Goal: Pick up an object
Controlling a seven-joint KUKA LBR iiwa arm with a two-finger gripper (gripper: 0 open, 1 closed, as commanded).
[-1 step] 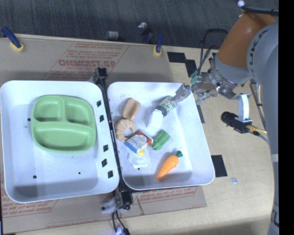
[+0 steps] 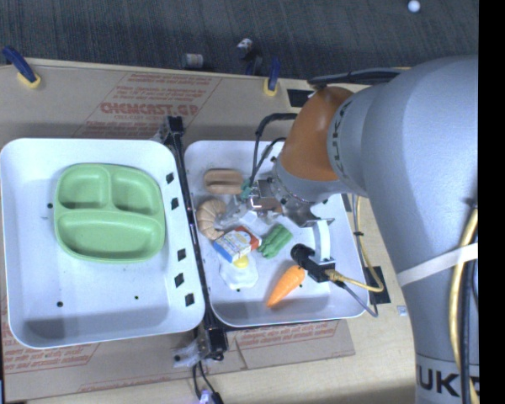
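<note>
My gripper (image 2: 242, 206) hangs low over the middle of the right bin (image 2: 341, 310), reaching in from the right under the orange-banded wrist. It sits among several toy foods: a brown bun (image 2: 223, 179) just behind it, a tan pastry (image 2: 208, 218) at its left, and a small red, white and blue carton (image 2: 235, 244) right below it. A green vegetable piece (image 2: 275, 241) lies to the right of the carton. An orange carrot (image 2: 284, 285) rests near the bin's front. The arm's body hides the bin's right rear part.
The left bin (image 2: 25, 310) holds a green divided plate (image 2: 109, 211). A black divider with clips (image 2: 185, 225) runs between the bins. A black and white cable fitting (image 2: 316, 259) hangs from the arm over the right bin, beside the carrot.
</note>
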